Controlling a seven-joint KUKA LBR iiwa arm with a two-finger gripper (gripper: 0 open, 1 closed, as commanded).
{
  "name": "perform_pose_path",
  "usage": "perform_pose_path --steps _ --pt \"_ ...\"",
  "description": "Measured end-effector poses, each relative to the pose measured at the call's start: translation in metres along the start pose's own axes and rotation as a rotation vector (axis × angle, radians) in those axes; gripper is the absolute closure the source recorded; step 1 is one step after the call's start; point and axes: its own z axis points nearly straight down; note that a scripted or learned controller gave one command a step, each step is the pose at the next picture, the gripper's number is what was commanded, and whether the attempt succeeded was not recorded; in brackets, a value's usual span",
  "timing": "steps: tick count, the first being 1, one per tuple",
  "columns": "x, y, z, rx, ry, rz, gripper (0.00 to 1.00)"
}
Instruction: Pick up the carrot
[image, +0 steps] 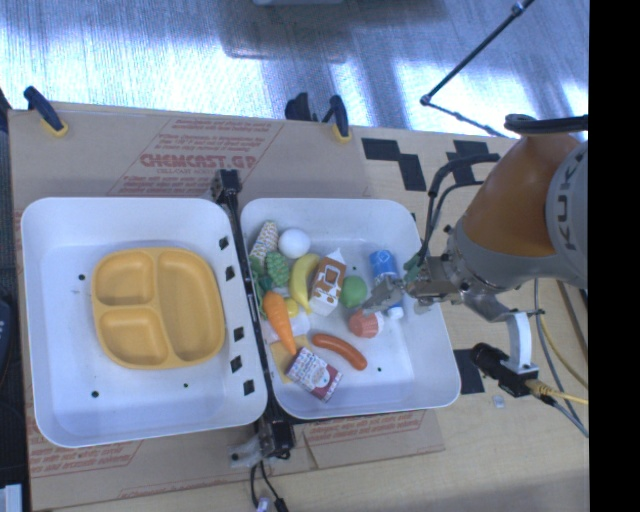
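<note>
The carrot (279, 318) lies near the right bin's (430, 370) left wall, beside the banana (302, 280), apart from the gripper (385, 296), whose opening I cannot tell. A good grasp likely comes straight down across its middle, clear of the sausage (340, 349). Beyond, 1 yellow divided plate (157, 304) sits in the left bin (60, 400).

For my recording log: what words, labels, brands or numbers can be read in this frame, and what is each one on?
"CHEMCAST GP": red print on the cardboard sheet under the bins; the smaller red lines around it are too blurred to read.
"KU": dark letters on the arm's orange band, cut off by the frame.
Labels on the small milk carton, the blue can and the red-and-white packet: too small to read.
</note>
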Motion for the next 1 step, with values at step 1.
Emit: perform_pose_path --steps 1 --pt "0.0355 -0.0164 0.1064 0.002 0.001 0.132 0.0"
